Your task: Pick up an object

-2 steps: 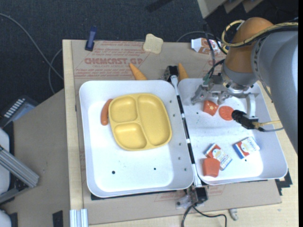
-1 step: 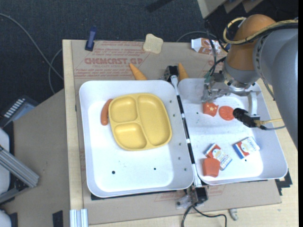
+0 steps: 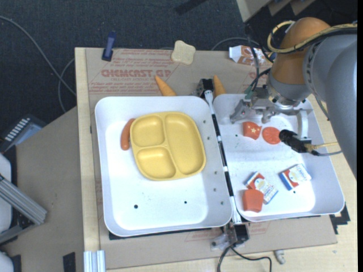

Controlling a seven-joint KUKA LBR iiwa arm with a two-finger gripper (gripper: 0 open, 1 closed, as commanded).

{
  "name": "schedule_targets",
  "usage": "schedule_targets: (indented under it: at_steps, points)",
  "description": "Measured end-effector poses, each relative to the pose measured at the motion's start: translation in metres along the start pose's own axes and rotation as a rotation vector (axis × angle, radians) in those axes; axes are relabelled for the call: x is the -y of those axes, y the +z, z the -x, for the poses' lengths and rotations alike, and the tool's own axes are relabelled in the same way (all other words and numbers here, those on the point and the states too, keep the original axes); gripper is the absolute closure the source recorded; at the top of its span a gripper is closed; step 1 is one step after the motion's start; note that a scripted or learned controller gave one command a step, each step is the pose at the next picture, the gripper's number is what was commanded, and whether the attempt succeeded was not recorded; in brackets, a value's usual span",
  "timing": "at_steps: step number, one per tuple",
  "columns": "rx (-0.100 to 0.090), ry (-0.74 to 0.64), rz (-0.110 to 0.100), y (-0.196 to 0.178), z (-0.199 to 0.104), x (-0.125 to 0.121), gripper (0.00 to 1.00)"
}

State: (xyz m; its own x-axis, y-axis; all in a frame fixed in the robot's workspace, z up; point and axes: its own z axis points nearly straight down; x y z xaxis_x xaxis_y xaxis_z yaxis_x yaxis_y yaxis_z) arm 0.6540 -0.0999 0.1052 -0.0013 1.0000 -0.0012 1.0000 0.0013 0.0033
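Over the right bin, the metal gripper, state unclear, hovers above round red pieces.

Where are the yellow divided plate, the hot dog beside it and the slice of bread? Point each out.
yellow divided plate point(image 3: 168, 145): camera view, middle divider.
hot dog point(image 3: 125, 135): camera view, mid-length.
slice of bread point(image 3: 183, 52): camera view, centre of face.

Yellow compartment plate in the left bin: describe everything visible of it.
The yellow three-compartment plate looks like smooth plastic, a rounded square with one long section and two smaller ones, all bare. It lies flat, slightly rotated, in the upper half of the left white bin. An orange-red sausage-shaped piece lies against its left edge.
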Motion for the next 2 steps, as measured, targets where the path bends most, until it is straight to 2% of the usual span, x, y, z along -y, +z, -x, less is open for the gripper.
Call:
schedule_targets:
  at_steps: [1,2]
  points:
    - [-0.001,0.002,-0.004,0.020,0.019,0.010,0.00]
    - [-0.001,0.002,-0.002,0.010,0.018,0.009,1.00]
